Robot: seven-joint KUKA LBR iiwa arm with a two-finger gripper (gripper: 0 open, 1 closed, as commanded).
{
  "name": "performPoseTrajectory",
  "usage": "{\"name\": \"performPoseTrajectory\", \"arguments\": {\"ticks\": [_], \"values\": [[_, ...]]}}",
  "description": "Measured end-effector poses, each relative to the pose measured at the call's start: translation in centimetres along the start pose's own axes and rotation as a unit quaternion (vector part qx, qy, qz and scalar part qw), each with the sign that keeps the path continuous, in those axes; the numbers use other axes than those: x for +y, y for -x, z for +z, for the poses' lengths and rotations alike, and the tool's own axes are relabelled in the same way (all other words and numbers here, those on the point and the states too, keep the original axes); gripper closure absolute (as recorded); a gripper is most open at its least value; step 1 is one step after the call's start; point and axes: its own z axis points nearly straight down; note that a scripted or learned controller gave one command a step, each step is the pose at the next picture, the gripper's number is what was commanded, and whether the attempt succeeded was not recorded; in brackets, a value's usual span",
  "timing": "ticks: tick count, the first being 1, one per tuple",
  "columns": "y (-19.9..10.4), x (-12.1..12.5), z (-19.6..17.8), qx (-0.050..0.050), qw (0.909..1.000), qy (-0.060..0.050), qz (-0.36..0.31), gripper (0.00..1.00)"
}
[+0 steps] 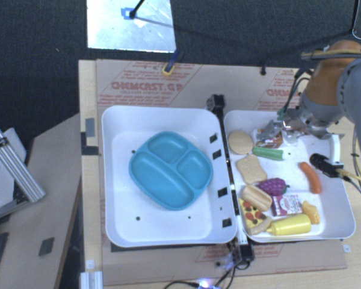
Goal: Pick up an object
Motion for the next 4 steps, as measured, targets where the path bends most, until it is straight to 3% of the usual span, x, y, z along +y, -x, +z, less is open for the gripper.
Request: {"name": "performPoseTrajectory", "arguments": {"ticks": [1, 2, 3, 4], "values": [[0.1, 0.4, -0.3, -0.004, 1.0000, 0.006, -0.001, 0.00], [0.6, 0.6, -1.9, -0.010, 0.9999, 0.011, -0.002, 1.00], [0.3, 1.0, -6.3, -0.004, 1.0000, -0.001, -0.002, 1.00], [0.2, 1.2, -11.8, -0.004, 1.0000, -0.001, -0.002, 1.00]]}}
